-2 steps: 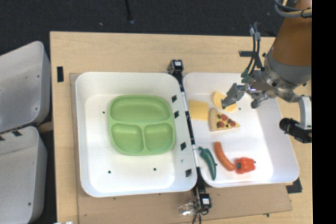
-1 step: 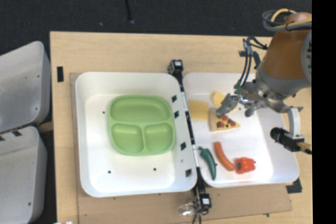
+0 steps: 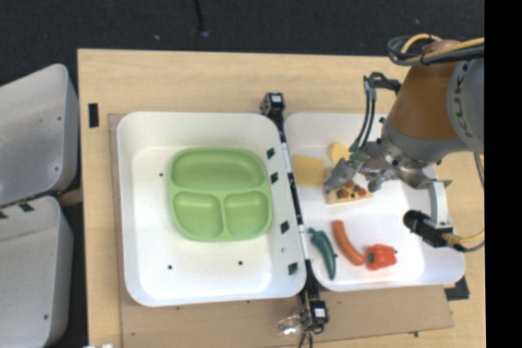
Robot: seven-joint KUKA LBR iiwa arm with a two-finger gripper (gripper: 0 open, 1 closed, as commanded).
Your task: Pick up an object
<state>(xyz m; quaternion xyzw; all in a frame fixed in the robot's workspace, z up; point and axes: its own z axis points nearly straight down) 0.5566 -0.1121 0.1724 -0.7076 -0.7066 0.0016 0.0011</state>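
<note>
We have the pincer (image 3: 349,175) low in the right bin (image 3: 424,269), right over a small pizza-slice toy (image 3: 349,192) at the bin's ten o'clock. Whether it is clenched or released, we cannot tell. Nothing looks lifted yet, so we judge the grasp and raise remain.

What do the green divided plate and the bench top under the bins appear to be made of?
Green divided plate: probably moulded plastic, judging by its uniform colour, rounded compartment ridges and soft sheen. Bench top: looks like pale wood or a wood-look laminate, matte with faint grain; which one cannot be told from here.
</note>
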